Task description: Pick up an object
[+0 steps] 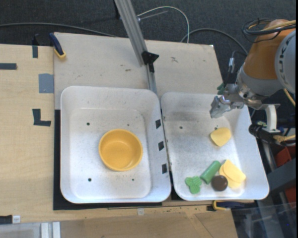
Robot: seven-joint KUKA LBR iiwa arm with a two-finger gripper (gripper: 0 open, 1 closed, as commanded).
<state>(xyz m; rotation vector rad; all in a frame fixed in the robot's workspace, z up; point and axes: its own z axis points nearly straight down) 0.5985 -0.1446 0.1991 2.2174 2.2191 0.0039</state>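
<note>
Hovering over the upper part of the right bin (pixel 248 148), the gripper (pixel 218 107) is seen just above and slightly apart from a yellow wedge (pixel 220 137); whether the jaws are spread or pressed together cannot be told from this view, and nothing is seen pinched between them. The wedge is judged the likeliest thing to be taken, lying alone on the bin floor with bare space on every side; it is probably light and stiff like a plastic toy, perhaps smooth enough to slip, so a hold across its narrower flat sides would be advised. Near the bin's lower edge a green stick (pixel 210 172), a green leafy piece (pixel 192 184), a brown ball (pixel 219 183) and a yellow block (pixel 233 174) are crowded together, touching; a yellow bowl (pixel 120 149) is set in the left bin (pixel 69 133).
</note>
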